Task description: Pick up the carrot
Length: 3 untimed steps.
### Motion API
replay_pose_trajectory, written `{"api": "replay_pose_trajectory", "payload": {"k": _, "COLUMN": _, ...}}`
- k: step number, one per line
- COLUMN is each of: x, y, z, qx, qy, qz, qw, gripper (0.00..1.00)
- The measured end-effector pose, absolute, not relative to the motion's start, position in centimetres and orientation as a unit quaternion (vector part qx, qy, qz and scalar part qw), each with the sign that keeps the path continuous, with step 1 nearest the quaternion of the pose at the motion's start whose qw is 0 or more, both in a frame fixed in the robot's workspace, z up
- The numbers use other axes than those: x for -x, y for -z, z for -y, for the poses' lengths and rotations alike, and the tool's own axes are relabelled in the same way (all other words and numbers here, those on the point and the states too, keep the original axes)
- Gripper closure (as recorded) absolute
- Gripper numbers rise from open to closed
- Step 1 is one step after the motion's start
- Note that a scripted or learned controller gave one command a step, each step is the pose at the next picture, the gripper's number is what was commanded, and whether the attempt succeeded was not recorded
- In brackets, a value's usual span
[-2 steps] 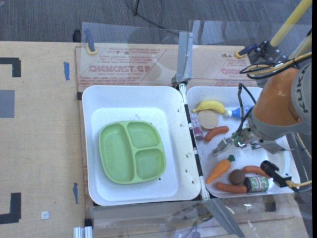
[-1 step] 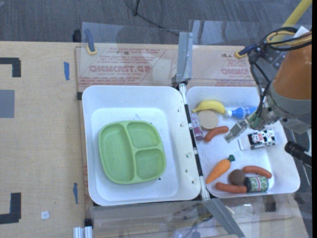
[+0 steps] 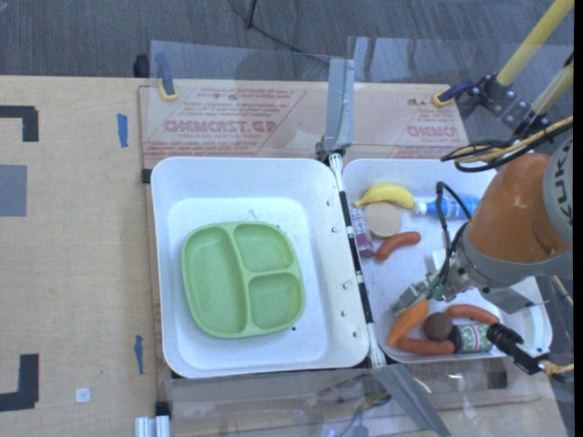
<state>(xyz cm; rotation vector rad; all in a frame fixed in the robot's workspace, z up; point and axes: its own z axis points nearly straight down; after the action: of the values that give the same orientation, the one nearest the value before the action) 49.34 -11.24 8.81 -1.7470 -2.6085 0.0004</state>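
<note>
The carrot (image 3: 407,322) is orange and lies slanted in the right bin (image 3: 364,271), near its front left corner. My gripper (image 3: 421,291) hangs just above the carrot's upper end, below the arm's orange band (image 3: 515,221). The arm's wrist hides part of the bin to the right of the carrot. I see nothing lifted off the bin floor.
Around the carrot lie a brown ball (image 3: 438,324), a red sausage (image 3: 424,345), a second sausage (image 3: 472,313) and a green bottle (image 3: 471,338). Farther back are a banana (image 3: 386,193), a third sausage (image 3: 398,244) and a blue bottle (image 3: 446,208). A green divided plate (image 3: 242,279) sits in the left bin.
</note>
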Motion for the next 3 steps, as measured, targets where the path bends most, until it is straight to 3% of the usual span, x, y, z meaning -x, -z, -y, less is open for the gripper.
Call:
{"api": "replay_pose_trajectory", "payload": {"k": 1, "x": -49.3, "y": -9.7, "z": 11.4, "qx": 0.558, "qy": -0.0001, "qz": 0.830, "qw": 0.000, "gripper": 1.00}}
{"api": "replay_pose_trajectory", "payload": {"k": 2, "x": -49.3, "y": -9.7, "z": 11.4, "qx": 0.559, "qy": 0.0000, "qz": 0.829, "qw": 0.001, "gripper": 0.00}}
{"api": "replay_pose_trajectory", "payload": {"k": 3, "x": -48.1, "y": -8.7, "z": 10.0, "qx": 0.497, "qy": 0.0006, "qz": 0.868, "qw": -0.003, "gripper": 0.00}}
